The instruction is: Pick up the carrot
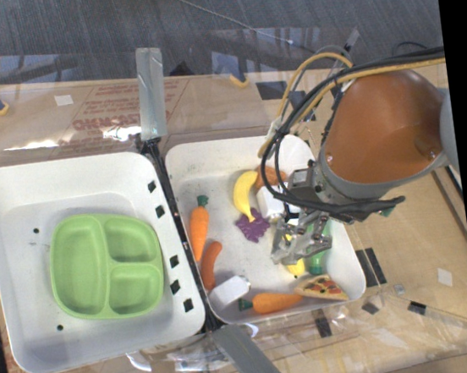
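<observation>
Perhaps three carrots, one banana, two bins.

Left bin white, holding a lime-green divided plate. Right bin white: orange carrot with green top, yellow banana, purple grapes. Arm band orange.

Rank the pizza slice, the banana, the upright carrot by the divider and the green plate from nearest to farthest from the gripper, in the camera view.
From the gripper:
1. Pizza slice, just below it at the right bin's lower edge.
2. Banana, up and to the left.
3. Upright carrot, beside the divider.
4. Green plate, in the left bin.
</observation>
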### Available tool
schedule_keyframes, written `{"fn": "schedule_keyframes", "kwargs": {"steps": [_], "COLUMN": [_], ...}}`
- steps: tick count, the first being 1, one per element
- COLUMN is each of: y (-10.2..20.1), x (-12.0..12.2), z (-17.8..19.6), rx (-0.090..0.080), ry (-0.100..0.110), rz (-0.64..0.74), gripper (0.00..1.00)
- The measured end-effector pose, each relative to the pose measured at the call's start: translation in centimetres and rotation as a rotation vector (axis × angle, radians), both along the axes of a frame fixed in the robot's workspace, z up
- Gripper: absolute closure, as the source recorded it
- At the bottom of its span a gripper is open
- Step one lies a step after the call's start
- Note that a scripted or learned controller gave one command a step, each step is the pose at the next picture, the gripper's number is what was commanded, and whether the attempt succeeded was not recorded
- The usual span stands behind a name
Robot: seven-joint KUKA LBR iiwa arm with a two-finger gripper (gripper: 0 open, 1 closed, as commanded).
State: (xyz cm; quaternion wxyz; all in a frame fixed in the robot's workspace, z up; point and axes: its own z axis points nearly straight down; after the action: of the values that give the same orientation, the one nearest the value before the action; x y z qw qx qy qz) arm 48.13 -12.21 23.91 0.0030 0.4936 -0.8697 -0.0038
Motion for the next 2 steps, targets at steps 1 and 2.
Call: {"fn": "schedule_keyframes", "kwargs": {"steps": [1, 2], "y": [-0.5, -1.7], "x": [-0.3, 5.0], "z": [4.4, -0.4], "rx": [-0.005, 0.000], "ry": [-0.013, -0.006], "rz": [0.052, 0.069], "gripper": [1.00, 1.00]}}
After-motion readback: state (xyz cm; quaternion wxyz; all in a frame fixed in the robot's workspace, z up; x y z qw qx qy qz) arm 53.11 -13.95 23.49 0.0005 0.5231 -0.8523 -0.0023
